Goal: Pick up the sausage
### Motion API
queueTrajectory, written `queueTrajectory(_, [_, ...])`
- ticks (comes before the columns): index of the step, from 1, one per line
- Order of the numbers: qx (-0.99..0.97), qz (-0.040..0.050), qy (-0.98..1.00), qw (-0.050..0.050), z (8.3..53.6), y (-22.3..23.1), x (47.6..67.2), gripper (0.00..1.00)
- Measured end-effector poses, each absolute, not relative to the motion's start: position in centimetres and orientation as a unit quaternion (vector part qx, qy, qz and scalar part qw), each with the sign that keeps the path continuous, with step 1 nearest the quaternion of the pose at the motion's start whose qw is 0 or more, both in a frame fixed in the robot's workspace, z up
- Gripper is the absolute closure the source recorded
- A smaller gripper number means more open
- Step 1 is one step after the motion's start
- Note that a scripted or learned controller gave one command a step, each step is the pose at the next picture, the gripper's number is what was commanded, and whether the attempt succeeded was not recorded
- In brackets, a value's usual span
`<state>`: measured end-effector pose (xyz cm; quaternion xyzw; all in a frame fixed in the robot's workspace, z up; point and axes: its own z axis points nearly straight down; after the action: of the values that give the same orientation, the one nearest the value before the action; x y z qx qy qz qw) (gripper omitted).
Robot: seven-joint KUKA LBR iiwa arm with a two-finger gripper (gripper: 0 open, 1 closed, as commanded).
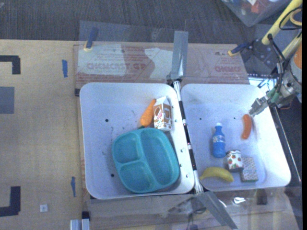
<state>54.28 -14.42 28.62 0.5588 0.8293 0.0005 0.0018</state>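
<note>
The sausage point(246, 126) is a short orange-red link lying in the right bin point(201, 99), close to its right wall. It rests on the bin floor with nothing gripping it. My gripper point(255, 109) hangs just above and to the right of the sausage's upper end, pointing down and left toward it. The arm comes in over the bin's right edge.
Also in the right bin are a blue bottle point(218, 140), a banana point(217, 174), a strawberry-print can point(233, 160) and a small patterned block point(249, 169). The left bin point(96, 109) holds a teal divided plate point(145, 159), a carrot point(147, 113) and a small carton point(163, 114).
</note>
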Motion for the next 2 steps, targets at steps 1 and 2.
queueTrajectory(1, [0.543,0.0002,0.840,0.000,26.4,-14.7,54.6,1.00])
queueTrajectory(2, [0.508,0.0002,0.861,0.000,26.9,-13.9,52.8,1.00])
